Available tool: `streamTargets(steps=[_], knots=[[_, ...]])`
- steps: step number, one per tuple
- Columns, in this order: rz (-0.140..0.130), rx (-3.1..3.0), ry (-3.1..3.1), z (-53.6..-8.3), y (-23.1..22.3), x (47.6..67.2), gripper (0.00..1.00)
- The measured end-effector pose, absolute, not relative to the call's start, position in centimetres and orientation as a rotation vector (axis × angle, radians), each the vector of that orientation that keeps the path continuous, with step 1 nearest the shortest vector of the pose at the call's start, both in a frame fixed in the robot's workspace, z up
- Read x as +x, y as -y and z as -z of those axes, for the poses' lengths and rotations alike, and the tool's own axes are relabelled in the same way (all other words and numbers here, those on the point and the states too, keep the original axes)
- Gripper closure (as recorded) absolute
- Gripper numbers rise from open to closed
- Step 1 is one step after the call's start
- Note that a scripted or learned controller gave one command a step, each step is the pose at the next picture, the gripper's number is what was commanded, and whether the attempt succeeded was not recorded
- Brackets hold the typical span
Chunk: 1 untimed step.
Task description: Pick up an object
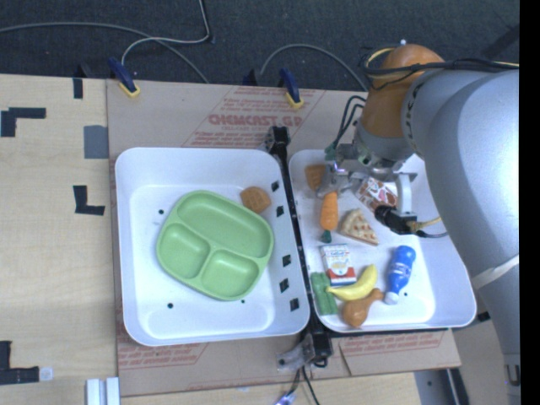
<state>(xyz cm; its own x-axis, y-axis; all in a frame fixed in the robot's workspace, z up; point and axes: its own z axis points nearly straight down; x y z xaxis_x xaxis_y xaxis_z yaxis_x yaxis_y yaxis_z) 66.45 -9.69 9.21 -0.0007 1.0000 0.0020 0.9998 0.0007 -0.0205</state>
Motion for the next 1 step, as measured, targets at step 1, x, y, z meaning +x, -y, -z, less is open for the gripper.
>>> streamTargets(steps=[1], knots=[[0.001, -2.218, 2.225, -18.50, 4.39, 62.98, 1.00]])
